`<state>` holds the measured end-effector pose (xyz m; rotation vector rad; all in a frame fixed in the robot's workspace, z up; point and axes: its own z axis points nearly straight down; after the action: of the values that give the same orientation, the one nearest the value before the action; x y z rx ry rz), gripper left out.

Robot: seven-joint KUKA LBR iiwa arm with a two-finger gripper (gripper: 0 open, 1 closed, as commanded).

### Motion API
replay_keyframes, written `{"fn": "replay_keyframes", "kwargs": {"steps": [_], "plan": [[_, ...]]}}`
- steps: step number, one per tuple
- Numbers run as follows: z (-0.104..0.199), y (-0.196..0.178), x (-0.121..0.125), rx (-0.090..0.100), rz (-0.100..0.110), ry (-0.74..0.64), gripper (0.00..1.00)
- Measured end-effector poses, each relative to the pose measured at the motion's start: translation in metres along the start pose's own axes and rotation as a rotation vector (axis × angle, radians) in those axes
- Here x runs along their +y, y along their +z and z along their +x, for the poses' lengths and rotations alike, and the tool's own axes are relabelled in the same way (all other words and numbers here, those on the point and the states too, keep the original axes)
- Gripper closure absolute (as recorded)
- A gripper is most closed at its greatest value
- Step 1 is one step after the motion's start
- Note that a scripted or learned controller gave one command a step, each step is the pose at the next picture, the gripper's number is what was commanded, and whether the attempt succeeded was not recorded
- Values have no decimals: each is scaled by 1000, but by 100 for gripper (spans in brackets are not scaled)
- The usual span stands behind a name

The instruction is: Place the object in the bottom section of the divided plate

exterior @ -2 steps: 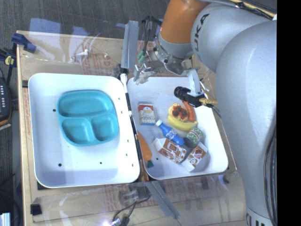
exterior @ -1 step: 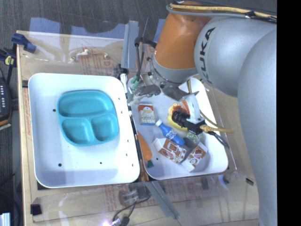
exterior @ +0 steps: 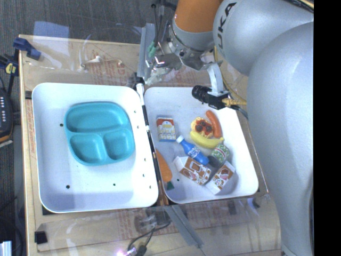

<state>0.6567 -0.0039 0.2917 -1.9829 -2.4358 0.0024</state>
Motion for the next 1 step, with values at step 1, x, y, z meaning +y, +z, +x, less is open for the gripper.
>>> {"fn": "replay_keyframes", "kwargs": {"steps": [1], "plan": [[56,0,-78,0,2,32,100]]}}
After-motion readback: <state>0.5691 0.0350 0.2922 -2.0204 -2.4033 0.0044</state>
